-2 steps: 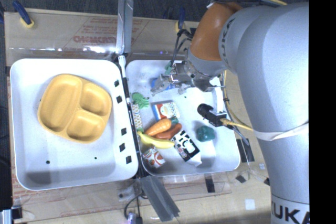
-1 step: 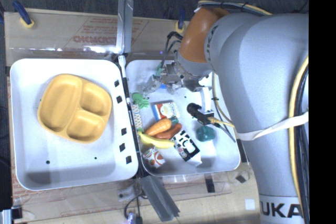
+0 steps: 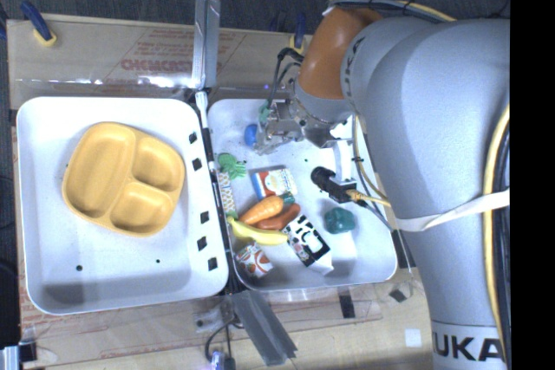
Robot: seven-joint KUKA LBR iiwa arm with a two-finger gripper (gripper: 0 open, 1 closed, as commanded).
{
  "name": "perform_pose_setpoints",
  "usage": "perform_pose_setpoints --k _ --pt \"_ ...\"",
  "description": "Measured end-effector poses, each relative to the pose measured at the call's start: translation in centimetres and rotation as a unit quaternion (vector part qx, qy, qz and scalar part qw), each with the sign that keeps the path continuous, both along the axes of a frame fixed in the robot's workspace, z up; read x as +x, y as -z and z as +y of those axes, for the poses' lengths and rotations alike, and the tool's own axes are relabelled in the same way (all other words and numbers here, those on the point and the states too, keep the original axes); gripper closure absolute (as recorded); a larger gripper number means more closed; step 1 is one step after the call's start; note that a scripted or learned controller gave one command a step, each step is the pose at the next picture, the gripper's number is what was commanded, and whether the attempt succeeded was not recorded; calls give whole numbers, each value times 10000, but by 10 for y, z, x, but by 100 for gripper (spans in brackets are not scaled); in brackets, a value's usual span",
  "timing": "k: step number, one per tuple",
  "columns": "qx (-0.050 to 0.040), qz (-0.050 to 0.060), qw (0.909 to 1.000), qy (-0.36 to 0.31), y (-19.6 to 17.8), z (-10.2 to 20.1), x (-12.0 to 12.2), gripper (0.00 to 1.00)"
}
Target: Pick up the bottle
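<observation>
Grey two-finger gripper (image 3: 279, 127) low over right white bin (image 3: 373, 269), back-left corner; grip state cannot tell. Likely bottle: small blue rounded object (image 3: 251, 134) just beside gripper. Advice: centre over it, descend vertically, avoid green toy (image 3: 230, 162).

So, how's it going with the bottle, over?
Gripper low at right bin's far end, by a small blue item. Bottle not made out in the clutter. Carrot, banana, carton packed nearby.
</observation>
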State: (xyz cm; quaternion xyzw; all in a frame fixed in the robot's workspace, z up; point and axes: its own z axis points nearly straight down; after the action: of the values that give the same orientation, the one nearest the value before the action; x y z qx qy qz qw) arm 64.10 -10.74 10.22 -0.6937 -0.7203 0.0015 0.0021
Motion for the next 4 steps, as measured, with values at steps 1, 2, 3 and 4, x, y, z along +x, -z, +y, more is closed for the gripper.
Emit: perform_pose_setpoints --k 1,2,3,4 --pt "-5 -24 9999 142 -144 75 16 100" --pt "-5 -17 9999 146 -143 75 16 0" --pt "-5 -5 10000 -38 -44 11 -5 0" --pt "-1 42 9999 -131 13 13 1 0"
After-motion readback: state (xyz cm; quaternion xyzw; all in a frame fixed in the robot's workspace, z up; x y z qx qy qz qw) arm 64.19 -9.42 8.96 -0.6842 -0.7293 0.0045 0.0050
